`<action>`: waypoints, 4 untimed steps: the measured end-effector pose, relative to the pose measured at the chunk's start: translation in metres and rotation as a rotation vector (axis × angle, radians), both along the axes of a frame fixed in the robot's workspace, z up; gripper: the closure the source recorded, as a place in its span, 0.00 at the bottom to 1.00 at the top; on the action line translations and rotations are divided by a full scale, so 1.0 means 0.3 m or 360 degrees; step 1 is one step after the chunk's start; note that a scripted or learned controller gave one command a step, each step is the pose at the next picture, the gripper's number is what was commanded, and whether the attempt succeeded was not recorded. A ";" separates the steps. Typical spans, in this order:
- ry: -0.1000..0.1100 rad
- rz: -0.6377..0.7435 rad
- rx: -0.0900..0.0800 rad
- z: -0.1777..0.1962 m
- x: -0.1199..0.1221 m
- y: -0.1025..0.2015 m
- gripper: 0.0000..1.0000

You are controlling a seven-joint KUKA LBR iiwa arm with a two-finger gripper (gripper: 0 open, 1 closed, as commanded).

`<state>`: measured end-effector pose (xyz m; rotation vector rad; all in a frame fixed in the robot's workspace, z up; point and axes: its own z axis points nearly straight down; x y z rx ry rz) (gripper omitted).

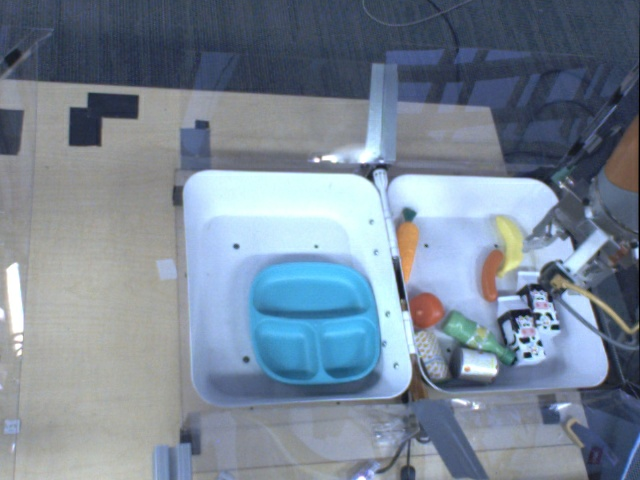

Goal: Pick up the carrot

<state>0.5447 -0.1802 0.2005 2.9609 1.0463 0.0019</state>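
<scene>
The carrot [407, 244], orange with a green top, lies along the left wall of the right bin [470, 196], next to the divider. My gripper [528, 332] hangs low over the right side of that same bin, far to the right of the carrot and just past the green bottle's cap. Its black-and-white fingers [542, 314] stand apart with nothing between them, so it is open. The arm reaches in from the right edge.
The left bin [215, 218] holds a blue divided tray [314, 320]. Sharing the right bin are a red tomato [427, 309], a green bottle [473, 330], a metal can [478, 366], a banana [510, 242] and a red-orange piece [490, 274].
</scene>
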 end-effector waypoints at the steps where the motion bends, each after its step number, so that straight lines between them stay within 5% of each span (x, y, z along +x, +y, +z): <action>1: 0.0002 -0.0748 0.0002 -0.097 -0.055 -0.048 0.00; 2: 0.0001 -0.0730 0.0002 -0.063 -0.051 -0.044 1.00; 3: -0.0004 -0.0464 0.0001 0.325 -0.189 0.024 1.00; 4: -0.0003 -0.0447 0.0000 0.418 -0.190 -0.086 1.00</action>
